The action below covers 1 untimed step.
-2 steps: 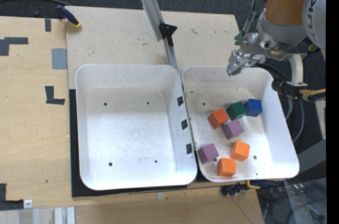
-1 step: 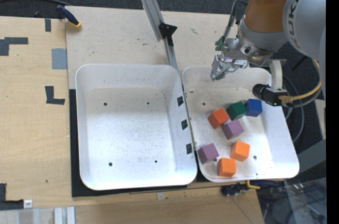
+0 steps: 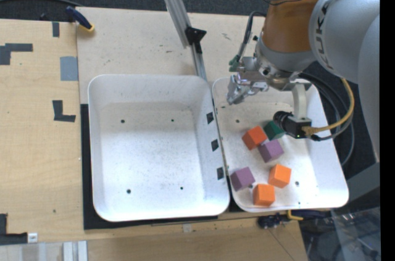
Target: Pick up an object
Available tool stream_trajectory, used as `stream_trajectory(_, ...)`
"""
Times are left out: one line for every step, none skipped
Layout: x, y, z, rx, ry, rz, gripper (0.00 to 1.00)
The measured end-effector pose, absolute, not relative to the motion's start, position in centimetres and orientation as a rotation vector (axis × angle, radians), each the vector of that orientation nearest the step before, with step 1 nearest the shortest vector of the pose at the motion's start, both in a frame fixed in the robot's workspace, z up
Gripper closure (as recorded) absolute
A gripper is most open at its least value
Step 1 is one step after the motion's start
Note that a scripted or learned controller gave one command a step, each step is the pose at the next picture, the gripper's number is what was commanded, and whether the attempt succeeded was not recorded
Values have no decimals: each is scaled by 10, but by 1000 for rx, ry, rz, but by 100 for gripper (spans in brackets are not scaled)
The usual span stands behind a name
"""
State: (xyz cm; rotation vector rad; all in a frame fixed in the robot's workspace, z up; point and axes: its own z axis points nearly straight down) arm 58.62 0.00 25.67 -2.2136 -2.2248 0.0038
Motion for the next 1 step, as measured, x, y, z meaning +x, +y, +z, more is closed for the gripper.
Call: stream_trajectory(573,55,259,-2210,-2228,1,100)
